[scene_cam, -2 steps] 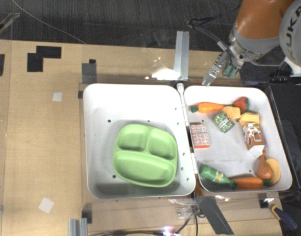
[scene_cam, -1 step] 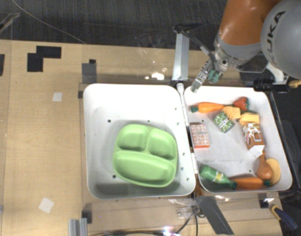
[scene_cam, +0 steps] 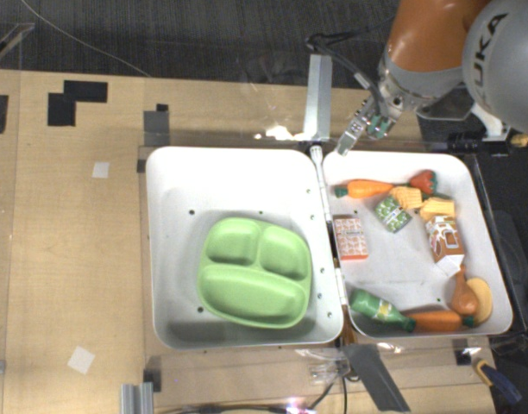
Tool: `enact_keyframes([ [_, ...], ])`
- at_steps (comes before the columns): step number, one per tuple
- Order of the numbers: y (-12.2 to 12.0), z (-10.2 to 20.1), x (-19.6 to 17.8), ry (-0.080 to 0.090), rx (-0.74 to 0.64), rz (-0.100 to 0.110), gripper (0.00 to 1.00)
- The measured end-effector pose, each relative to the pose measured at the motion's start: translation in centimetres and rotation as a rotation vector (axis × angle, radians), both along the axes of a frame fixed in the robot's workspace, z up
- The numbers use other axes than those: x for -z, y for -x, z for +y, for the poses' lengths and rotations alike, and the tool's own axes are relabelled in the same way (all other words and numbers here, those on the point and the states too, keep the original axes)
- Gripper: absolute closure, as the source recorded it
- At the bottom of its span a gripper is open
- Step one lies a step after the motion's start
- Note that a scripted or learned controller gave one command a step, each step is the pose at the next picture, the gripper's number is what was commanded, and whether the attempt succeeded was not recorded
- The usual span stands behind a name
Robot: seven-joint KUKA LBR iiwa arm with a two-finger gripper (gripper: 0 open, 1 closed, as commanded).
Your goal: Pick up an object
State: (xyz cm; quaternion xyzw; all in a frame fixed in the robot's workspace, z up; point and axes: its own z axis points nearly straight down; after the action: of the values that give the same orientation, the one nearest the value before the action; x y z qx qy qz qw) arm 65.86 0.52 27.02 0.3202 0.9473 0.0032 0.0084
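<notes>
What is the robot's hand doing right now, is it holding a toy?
Hand: holding nothing, up above the back edge of the right bin; open or closed cannot be told.

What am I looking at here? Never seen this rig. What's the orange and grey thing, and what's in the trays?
This is a single picture from one fixed camera above a wooden bench, looking down at a slant. The orange and grey machine at top right is a robot arm; its small two-finger gripper hangs above the far rim of the right shallow white bin, with nothing visible between its fingers.

The left shallow white bin holds a green plastic plate with three compartments. The right bin holds small toy groceries: an orange toy carrot near the far edge, a flat pink and white packet by the divider, a green toy bottle lying at the near edge, and several other boxes and play foods.

The job is to pick one object up; nothing is held yet.
</notes>
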Motion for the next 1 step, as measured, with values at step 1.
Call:
enact_keyframes([
  [1, -0.08, -6.11, 1.34, 0.002, 0.010, 0.009, 1.00],
])
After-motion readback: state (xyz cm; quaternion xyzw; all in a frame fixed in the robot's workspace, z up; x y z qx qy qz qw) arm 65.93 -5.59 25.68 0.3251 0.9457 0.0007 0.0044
